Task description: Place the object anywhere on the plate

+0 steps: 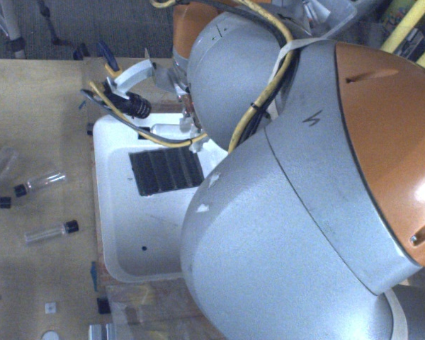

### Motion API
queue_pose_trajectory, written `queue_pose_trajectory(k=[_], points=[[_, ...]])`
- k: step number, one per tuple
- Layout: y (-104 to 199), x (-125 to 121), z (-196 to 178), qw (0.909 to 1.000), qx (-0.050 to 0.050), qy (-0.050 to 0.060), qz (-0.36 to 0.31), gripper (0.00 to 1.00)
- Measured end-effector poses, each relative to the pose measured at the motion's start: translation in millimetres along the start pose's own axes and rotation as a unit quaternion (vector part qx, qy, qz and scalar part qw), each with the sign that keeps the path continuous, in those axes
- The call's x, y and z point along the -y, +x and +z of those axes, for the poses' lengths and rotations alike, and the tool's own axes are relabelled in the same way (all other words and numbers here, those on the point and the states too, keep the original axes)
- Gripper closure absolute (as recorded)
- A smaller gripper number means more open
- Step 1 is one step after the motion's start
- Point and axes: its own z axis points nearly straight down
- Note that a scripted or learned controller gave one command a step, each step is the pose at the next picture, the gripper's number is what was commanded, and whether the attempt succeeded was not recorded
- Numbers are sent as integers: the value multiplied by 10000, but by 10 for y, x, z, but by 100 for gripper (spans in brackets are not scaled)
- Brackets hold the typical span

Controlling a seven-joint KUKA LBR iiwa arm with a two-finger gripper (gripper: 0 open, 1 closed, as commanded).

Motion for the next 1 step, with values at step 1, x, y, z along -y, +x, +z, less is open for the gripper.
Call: queue_pose_trajectory(k=[1], points=[[-600, 135, 374, 9761, 49, 16, -2171, 100]])
